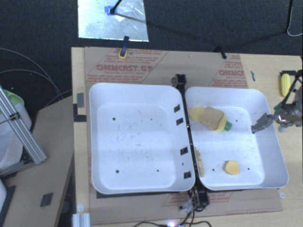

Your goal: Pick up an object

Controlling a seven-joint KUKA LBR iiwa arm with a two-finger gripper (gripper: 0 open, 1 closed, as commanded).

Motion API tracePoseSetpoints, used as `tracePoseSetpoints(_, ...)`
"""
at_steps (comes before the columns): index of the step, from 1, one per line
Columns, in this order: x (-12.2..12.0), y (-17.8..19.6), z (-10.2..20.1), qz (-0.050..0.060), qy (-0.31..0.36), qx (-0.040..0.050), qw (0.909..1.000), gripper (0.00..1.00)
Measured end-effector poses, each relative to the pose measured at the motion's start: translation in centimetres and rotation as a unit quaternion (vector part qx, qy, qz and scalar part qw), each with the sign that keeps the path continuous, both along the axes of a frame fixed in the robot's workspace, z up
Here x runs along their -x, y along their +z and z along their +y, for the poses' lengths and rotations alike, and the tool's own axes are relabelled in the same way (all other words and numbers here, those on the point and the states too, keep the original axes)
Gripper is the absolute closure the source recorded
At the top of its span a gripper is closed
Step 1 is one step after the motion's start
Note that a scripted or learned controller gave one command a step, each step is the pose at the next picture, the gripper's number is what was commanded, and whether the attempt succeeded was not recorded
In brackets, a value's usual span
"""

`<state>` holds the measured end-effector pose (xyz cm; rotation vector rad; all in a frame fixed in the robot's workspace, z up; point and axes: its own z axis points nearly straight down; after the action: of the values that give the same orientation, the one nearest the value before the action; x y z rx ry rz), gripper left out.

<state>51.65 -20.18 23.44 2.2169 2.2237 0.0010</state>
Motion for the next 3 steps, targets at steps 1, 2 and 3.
tracePoseSetpoints(1,0.4,-13.5,7.4,0.006,0.003,-0.0038,1.0,0.0)
tracePoseSetpoints(2,0.1,-11.7,6.8,-0.001,0.0,-0.0003,1.0,1.0)
tracePoseSetpoints(3,3.3,-14.6,-1.0,0.002,-0.005,0.001,1.0,1.0)
